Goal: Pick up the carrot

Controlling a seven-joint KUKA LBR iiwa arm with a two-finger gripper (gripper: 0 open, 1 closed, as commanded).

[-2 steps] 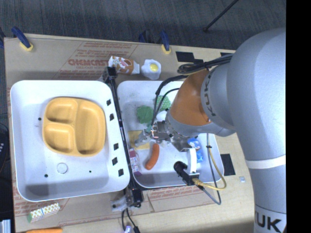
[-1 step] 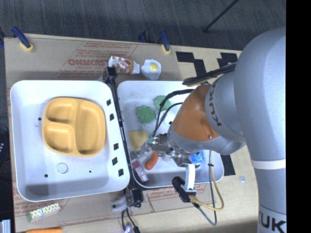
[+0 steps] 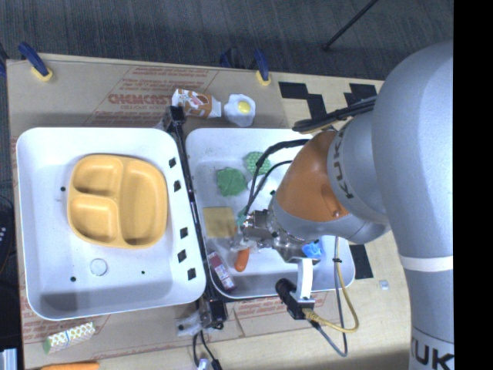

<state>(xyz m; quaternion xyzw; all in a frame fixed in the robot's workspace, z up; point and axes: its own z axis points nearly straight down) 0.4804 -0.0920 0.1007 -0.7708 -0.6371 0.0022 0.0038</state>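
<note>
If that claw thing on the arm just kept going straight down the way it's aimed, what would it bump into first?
Most likely the carrot: the gripper points down into the right bin, with the orange piece just below it. Depth is hard to judge from above, so it could instead meet the bin floor beside it.

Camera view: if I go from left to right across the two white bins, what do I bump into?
Yellow divided plastic plate → tan square slice → small orange carrot → grey arm's orange band.
</note>
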